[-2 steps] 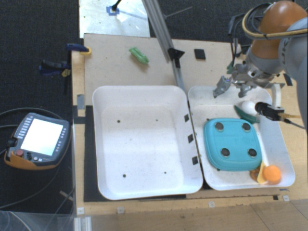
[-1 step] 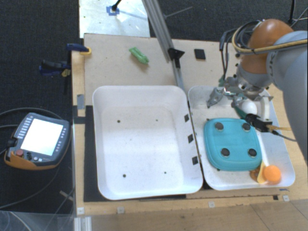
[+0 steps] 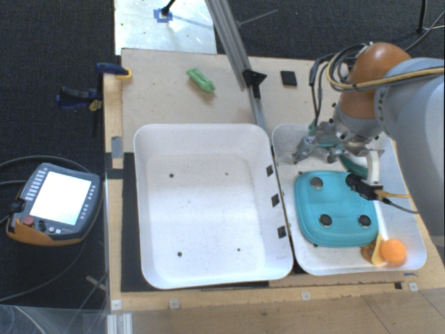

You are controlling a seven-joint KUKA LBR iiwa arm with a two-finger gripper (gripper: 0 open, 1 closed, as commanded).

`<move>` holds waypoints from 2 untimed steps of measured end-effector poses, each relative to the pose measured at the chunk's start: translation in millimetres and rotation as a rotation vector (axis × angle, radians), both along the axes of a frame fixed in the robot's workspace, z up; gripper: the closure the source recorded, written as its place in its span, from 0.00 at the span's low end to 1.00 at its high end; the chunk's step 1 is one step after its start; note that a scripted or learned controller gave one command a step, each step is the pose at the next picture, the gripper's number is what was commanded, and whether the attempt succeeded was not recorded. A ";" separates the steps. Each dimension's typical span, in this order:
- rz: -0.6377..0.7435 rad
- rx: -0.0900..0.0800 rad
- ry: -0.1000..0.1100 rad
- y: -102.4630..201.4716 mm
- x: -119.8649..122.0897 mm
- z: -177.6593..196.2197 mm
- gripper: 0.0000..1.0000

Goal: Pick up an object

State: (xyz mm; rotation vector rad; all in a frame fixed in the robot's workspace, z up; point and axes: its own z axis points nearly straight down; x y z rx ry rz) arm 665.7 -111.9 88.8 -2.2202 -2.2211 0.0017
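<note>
Lying flat just below the jaws (image 3: pixel 321 147), teal lid (image 3: pixel 336 209) is seen, long axis near-vertical; jaw state cannot be told.

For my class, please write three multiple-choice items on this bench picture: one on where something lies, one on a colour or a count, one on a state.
1. Where does the teal plate lie?
A. In the left bin
B. In the right bin
C. On the board behind the bins

2. What colour is the ball in the near corner of the right bin?
A. Orange
B. Purple
C. White

3. Where is the gripper now?
A. Over the left bin
B. Over the green object on the board
C. Over the far end of the right bin

Answers:
1. B, the plate rests on the right bin's floor.
2. A, the ball is plainly orange.
3. C, it sits just beyond the plate's far edge.
</note>
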 end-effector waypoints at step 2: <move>0.000 -0.001 -0.008 -1.0 8.1 75.2 1.00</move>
